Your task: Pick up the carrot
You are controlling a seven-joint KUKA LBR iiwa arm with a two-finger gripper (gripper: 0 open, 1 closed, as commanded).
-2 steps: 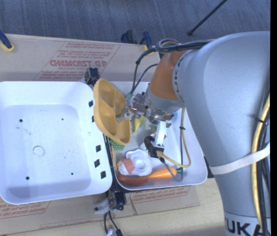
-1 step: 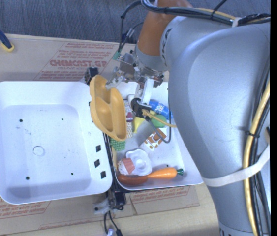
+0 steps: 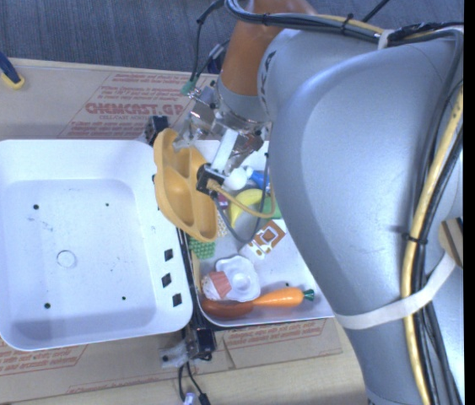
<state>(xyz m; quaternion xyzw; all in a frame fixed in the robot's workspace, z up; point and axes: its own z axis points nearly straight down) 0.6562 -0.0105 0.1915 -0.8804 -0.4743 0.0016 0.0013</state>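
**Wrong item risks leaving the bin**

The grey arm [image 3: 364,167] covers much of the right bin [image 3: 292,270], its gripper [image 3: 212,178] clamped on a yellow banana-shaped toy [image 3: 184,191] raised above the divide between bins. The carrot [image 3: 281,298] lies untouched at the bin's near edge, touching a white egg toy [image 3: 237,278]. Lifting now would likely carry off the toy, not the carrot

Bright, even light is falling from above, washing out the left bin [image 3: 68,251] at centre left; soft shadows are pooling along its lower wall, and the picture is looking slightly soft
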